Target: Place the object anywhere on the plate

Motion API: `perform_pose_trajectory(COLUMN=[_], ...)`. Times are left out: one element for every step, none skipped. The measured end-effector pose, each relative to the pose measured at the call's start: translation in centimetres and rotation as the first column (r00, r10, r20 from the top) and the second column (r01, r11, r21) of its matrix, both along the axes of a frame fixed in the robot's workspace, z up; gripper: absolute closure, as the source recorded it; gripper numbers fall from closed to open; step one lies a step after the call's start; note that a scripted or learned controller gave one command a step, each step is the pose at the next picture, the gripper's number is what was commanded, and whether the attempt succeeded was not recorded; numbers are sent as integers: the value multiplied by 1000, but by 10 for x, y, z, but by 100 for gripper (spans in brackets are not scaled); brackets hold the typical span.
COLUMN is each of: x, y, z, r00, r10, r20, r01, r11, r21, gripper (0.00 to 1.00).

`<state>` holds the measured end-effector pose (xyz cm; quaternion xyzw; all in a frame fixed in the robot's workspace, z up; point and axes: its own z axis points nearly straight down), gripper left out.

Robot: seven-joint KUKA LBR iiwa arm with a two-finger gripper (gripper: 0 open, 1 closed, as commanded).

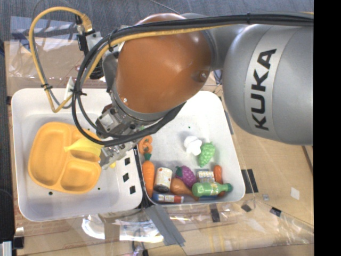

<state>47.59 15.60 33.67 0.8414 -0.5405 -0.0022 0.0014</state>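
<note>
The gripper (109,154) is hovering at the yellow plate's (53,161) three o'clock rim; its grip I cannot tell, so any object may be missing the plate.

You can read one word clearly: "KUKA", in large black capitals on the grey arm casing (266,89), running sideways up the housing at the right of the view. The small can (163,179) and the green bottle (210,189) in the right bin (226,137) carry labels, but their print is too small for you to make out.
</note>
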Motion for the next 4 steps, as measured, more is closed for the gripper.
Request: perform_pose_trajectory(x=[1, 1, 4, 17], y=[2, -11, -27, 1], z=[12, 98, -1, -12], r00=[1000, 976, 954, 856], r10=[5, 218, 301, 517], r20=[5, 12, -1, 7], r01=[-5, -218, -301, -517], r11=[1000, 976, 954, 856], r21=[1, 0, 2, 2], gripper=[100, 100, 100, 100])
